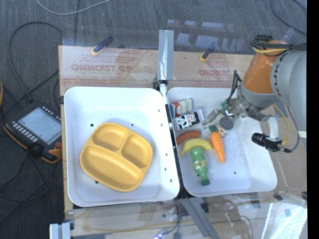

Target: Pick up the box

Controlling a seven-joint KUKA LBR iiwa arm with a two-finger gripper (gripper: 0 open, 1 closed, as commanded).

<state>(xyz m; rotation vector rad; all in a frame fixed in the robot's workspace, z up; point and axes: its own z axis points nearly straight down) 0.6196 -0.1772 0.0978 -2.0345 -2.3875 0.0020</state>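
Though jaws' state unclear — right bin (259, 176): box (183, 106), carrot (218, 146), banana (195, 145), bottle (200, 166); left bin (89, 98) — yellow tray (115, 156).

Robot lab: teach pendant (34, 126), floor cables (55, 4).

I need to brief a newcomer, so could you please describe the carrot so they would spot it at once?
Look in the right bin, near its middle. The carrot lies just right of the yellow banana and green bottle. It is the only orange, tapered thing there.
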